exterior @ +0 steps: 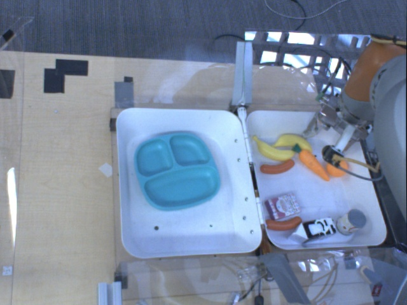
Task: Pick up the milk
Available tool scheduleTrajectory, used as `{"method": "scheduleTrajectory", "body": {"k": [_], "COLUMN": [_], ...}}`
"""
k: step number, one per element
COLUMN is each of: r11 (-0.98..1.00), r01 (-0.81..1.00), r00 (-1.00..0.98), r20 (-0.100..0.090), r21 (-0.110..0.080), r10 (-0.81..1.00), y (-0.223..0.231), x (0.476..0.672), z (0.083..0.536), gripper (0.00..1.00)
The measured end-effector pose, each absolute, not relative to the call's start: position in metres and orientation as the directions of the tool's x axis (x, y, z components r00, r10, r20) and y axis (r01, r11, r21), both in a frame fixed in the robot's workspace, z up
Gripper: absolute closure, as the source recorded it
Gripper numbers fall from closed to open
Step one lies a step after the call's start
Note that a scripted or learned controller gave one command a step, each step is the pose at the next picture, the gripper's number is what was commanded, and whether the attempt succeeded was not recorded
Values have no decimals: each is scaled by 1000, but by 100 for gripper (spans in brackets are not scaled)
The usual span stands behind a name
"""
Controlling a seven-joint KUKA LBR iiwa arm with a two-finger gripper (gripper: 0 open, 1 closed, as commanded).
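Tool (327, 121): over right bin's (353, 192) far edge; how wide it stands cannot be told.
Milk (318, 229): lying well apart from tool, by the near rim, past the carrot (313, 162).
Neighbours: sausage (283, 223) and can (351, 221) flank it.

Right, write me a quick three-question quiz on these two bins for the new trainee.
1. Multiple choice. The milk carton lies: A) in the left bin, on the plate; B) in the right bin; C) on the bench outside both bins.
2. True or false. The blue divided plate shares its bin with the banana.
3. Short answer. What lies just to the left of the milk carton in the camera view?

Key
1. B.
2. False: they are in different bins.
3. A sausage.
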State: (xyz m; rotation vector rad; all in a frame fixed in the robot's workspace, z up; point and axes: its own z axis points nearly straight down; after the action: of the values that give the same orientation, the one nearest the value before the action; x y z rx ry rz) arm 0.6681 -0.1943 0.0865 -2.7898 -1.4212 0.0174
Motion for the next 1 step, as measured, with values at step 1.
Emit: {"method": "scheduleTrajectory", "body": {"k": [1], "r11": [-582], "r01": [813], "r00": [582], "r20": [0], "r21": [3], "r10": [813], "y": [-192], "x": [673], "z": [96], "gripper": [100]}}
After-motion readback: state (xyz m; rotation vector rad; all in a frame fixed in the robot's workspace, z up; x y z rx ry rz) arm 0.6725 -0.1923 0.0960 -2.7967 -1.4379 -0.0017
